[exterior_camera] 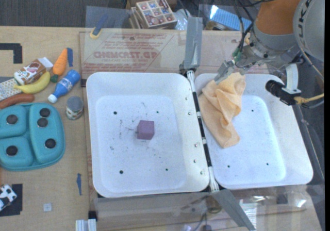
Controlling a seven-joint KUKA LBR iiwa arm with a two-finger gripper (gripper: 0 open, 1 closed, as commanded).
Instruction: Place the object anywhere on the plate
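An orange cloth [225, 109] lies stretched along the left side of the right bin [273, 168]. Its upper end is bunched and drawn up between the fingers of my gripper [232, 71], which is shut on it at the bin's far left corner. The cloth's lower part rests on the bin floor. A small purple cube [145, 130] sits alone near the middle of the left bin [108, 168]. A teal divided plate [31, 137] lies on the bench, left of both bins.
Toy food is scattered at the far left: a banana [32, 86], a carrot [61, 62], a blue bottle [64, 85] and a small can [75, 107]. Boxes and cables crowd the space behind the bins.
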